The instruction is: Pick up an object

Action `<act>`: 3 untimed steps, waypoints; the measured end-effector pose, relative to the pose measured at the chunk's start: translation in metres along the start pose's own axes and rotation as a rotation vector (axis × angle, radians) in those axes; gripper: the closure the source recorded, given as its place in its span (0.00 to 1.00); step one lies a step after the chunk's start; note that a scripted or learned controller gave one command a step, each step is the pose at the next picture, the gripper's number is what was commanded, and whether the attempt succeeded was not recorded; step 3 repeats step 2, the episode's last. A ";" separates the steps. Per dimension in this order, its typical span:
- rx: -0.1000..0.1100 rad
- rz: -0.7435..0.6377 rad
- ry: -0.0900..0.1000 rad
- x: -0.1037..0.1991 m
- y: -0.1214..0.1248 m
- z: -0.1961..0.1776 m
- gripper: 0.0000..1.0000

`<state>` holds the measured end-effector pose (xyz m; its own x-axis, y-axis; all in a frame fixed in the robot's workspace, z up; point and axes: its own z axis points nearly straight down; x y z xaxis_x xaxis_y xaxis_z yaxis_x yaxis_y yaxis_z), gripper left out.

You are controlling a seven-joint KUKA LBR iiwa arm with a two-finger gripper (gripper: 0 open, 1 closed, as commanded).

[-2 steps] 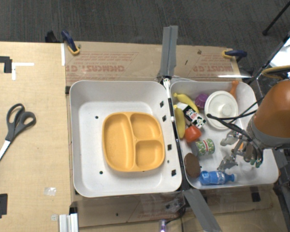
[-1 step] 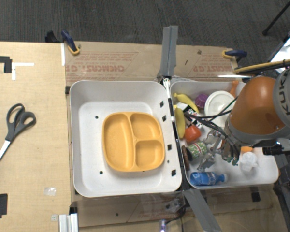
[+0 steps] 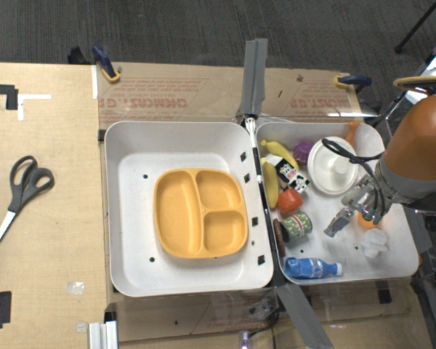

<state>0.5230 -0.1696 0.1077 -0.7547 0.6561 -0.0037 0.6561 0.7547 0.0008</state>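
Note:
The right bin (image 3: 334,251) holds several small objects. A blue bottle (image 3: 312,268) lies near its front edge. A green can (image 3: 296,225) and a red piece (image 3: 289,200) sit by its left wall, with a banana (image 3: 270,174) and a black-and-white toy (image 3: 289,173) behind them. A white bowl (image 3: 333,167) stands at the back, next to a purple item (image 3: 303,151). My gripper (image 3: 341,221) hangs low over the bin's middle, just right of the green can and in front of the bowl. A small orange thing (image 3: 367,222) and a white cup (image 3: 375,243) lie beside it on the right.
The left bin (image 3: 123,151) holds a yellow divided plate (image 3: 200,213). Scissors (image 3: 20,187) lie on the bench at far left. The arm's orange band (image 3: 421,140) looms over the right bin's back right corner. Cardboard lies behind both bins.

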 end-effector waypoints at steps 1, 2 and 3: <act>-0.004 -0.061 -0.010 -0.036 0.073 0.009 0.00; 0.002 0.111 -0.008 -0.020 0.104 0.009 0.00; 0.002 0.111 -0.008 -0.020 0.104 0.009 0.00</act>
